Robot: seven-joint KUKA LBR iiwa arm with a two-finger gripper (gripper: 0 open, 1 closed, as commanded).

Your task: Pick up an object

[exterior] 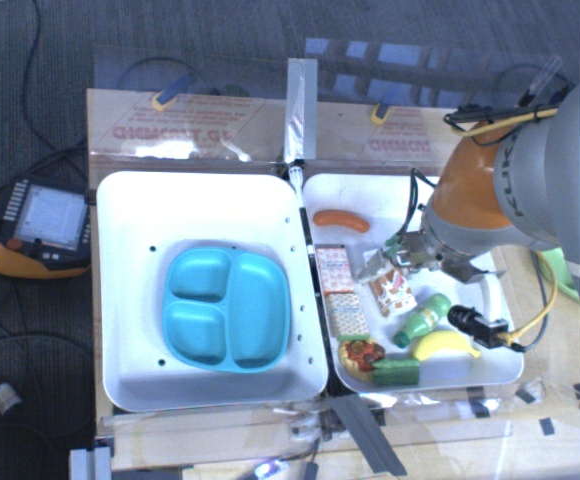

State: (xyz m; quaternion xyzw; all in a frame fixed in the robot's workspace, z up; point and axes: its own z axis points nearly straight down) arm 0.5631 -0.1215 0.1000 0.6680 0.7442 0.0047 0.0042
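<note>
2 white bins, 1 blue tray, perhaps 8 small items

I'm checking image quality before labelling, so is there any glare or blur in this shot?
Camera view: glare streaks the clear sheet behind the bins and the metal strip between them; the arm looks soft and slightly blurred at the right; the blue tray and left bin are evenly lit and sharp.

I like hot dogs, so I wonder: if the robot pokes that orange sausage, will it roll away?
Probably a bit. The sausage looks round and smooth, so a side push may roll it across the right bin. It lies alone on flat floor with nothing touching it to stop it. Its glossy skin might also slip between fingers.
</note>
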